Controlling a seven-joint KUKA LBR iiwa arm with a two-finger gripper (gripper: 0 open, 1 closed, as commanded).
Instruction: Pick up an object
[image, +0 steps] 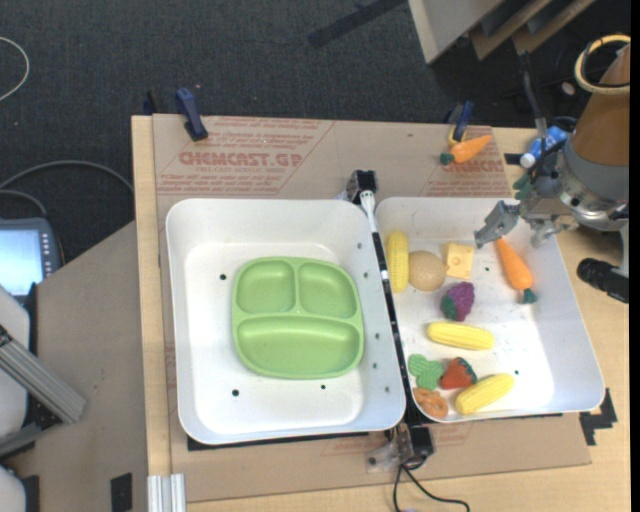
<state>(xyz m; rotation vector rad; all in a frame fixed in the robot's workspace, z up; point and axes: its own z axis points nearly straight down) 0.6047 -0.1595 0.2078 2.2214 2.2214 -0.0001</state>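
The end effector (512, 222) hangs over the upper part of the right-hand shallow white bin (570, 330), its two grey fingers spread apart with nothing between them, and the orange plastic carrot with a green tip (514, 266) lies just below it. Beside the carrot, towards the divider, sit a yellow cheese wedge (459, 261), a tan toy potato (426, 270) and a purple grape bunch (458, 298). The carrot lies at a slant, so I reckon fingers closing across it badly aligned could squirt it sideways or pinch only its taper. The lime-green divided plastic plate (297, 318) rests well away from the carrot, in the left-hand white bin (190, 300).
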